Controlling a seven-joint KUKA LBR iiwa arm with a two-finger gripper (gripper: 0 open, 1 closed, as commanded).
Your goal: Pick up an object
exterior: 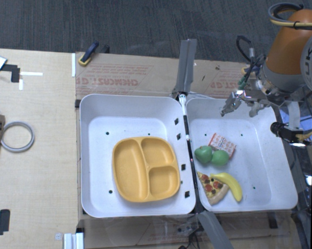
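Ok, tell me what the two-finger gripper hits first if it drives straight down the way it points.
Probably bare floor near the back rim of the right shallow white bin. The gripper hangs open above that corner, and the red-and-white packet lies nearer the camera, seemingly off its line, though depth is unclear.

You get single fixed camera, mounted above table [31, 193], looking down at slant. Far side of scene sits at top of frame, dark floor beyond cardboard sheet [137, 77]. Both bins fit whole in frame: left bin [95, 114] near centre, right bin [269, 176] toward right edge. Distance is moderate, so small items in bins stay readable. Arm [291, 44] enters from upper right, cropped by frame edge. Left third shows bare table top with tape roll [16, 136].
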